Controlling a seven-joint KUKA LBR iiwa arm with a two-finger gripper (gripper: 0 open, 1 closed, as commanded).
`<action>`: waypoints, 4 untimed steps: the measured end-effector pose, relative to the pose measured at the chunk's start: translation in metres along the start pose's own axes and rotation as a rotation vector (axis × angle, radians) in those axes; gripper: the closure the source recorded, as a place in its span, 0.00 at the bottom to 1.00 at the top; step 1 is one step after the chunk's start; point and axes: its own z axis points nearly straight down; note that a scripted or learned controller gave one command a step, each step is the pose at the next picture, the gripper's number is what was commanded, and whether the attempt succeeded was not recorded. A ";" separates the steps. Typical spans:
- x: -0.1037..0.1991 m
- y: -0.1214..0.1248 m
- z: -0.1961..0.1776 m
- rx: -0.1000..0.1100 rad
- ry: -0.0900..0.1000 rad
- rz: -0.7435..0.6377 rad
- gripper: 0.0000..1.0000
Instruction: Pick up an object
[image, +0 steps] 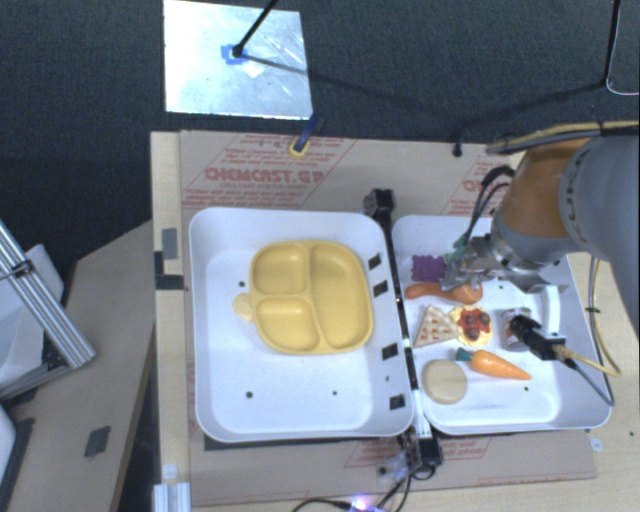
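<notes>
Gripper (468, 272) low in right bin (575, 390), near its far wall; grip state can't tell. Sausage (443, 292) touching beneath it, grapes (428, 267) just left, pizza (435, 326) and carrot (493, 364) nearer the camera. Left bin (215, 400) holds a yellow tray (304, 297).

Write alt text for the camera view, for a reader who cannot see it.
A grey arm with an orange band reaches from the right over the right bin, its gripper low above toy food: purple grapes, a sausage, a waffle wedge, a carrot and a round cookie. The left bin holds a yellow divided plate.
</notes>
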 end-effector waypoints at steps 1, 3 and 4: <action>-0.004 0.008 -0.063 0.018 0.009 -0.005 1.00; 0.023 -0.036 -0.103 0.028 0.011 -0.006 1.00; 0.051 -0.064 -0.115 0.025 0.011 -0.008 1.00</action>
